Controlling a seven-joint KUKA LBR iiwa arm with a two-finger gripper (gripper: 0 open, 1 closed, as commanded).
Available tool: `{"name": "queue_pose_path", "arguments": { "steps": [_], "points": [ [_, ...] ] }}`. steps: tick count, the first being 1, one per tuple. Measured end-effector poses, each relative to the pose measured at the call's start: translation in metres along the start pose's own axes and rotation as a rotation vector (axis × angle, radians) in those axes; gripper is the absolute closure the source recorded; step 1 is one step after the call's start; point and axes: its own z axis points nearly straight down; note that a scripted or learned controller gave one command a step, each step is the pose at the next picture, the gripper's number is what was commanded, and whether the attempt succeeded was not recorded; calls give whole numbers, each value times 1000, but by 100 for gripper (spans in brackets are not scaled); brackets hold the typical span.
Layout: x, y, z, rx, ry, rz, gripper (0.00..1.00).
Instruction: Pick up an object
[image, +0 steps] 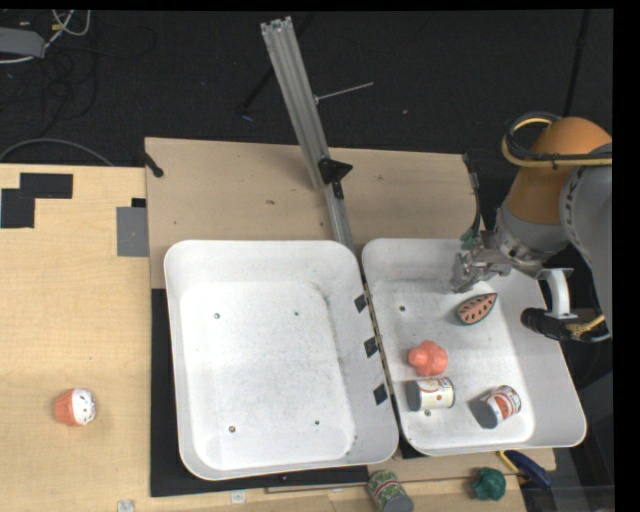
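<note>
In the camera view, the arm reaches in from the right and its hand (468, 274) hangs over the far part of the right bin (545, 425); whether it is released or clenched cannot be told. Just below it lies a watermelon-slice toy (477, 308), apart from the hand. Nearer the front sit a pink lumpy toy (428, 357), a small white can (434, 394) and a red-and-white can (497, 405). The left bin (200, 260) lies beside it on the desk (240, 190).
</note>
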Motion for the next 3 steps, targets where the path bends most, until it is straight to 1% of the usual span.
{"name": "queue_pose_path", "arguments": {
  "steps": [1, 2, 3],
  "points": [
    [2, -1, -64, -8, -1, 5, 100],
    [2, 6, -127, -9, -2, 5, 100],
    [1, 6, -161, -6, -1, 5, 100]
  ]
}}
